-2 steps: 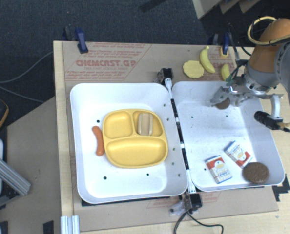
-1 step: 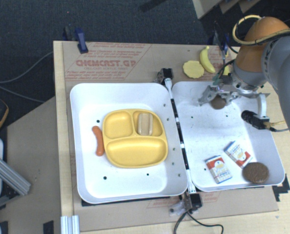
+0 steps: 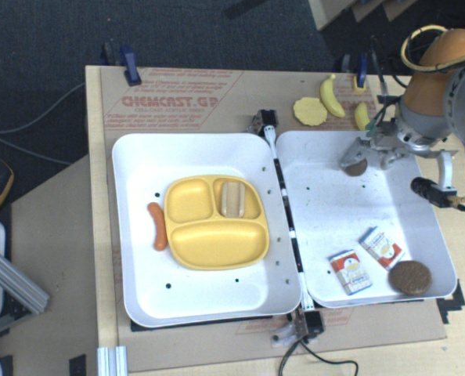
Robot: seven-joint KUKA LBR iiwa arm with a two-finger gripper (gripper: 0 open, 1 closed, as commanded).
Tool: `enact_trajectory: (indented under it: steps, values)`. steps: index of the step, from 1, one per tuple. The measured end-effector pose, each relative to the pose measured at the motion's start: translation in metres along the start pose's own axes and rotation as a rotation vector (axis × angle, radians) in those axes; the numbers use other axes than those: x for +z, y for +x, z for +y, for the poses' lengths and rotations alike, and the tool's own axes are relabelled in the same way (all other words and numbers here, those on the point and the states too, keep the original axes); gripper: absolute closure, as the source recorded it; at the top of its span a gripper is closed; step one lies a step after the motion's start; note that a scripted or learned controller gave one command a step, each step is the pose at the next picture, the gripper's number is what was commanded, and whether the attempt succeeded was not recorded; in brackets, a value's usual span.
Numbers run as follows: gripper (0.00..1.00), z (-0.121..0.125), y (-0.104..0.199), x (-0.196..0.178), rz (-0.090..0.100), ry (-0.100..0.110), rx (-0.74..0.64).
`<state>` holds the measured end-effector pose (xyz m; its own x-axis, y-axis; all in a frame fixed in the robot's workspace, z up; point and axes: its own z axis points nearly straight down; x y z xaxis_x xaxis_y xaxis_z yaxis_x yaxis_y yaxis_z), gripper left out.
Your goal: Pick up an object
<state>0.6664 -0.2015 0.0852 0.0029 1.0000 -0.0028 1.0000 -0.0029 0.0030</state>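
The gripper (image 3: 364,160) hangs low over the far part of the right bin (image 3: 326,210), and from this slant I cannot tell whether it is released or clenched; nothing can be seen held in it.

Well apart from the gripper, toward the near edge of the same bin, lie three loose things. The first small red-and-white carton (image 3: 350,272) lies flat, its long axis running from far-left to near-right. The second carton (image 3: 381,247) is just beside it, on the arm's side and a little closer to the gripper, slanted the same way. A round brown disc (image 3: 411,277) sits past the second carton, nearest the bin's near corner; being round, it has no long axis.

The left bin (image 3: 138,163), across the divider from the gripper, holds a yellow divided plate (image 3: 217,245). A tan piece (image 3: 232,199) lies in the plate's far right compartment, pointing far to near. An orange sausage (image 3: 159,225) lies beside the plate on the side away from the gripper, also lengthwise far to near.

Beyond the gripper, on the bench (image 3: 178,100) outside the bins, lie a banana (image 3: 332,96) and a yellow disc (image 3: 310,111).
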Motion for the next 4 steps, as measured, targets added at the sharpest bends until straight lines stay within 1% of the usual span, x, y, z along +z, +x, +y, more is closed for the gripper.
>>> enact_trajectory:
  steps: [1,2,3,4]
  values:
    - [1.0,0.001,0.003,-0.011,0.0,-0.004,-0.003]
    - [1.0,0.001,0.069,-0.044,0.004,0.001,-0.009]
    - [1.0,-0.025,0.162,-0.11,0.004,0.0,-0.011]
    - [0.0,-0.025,0.156,-0.106,0.003,0.004,-0.004]
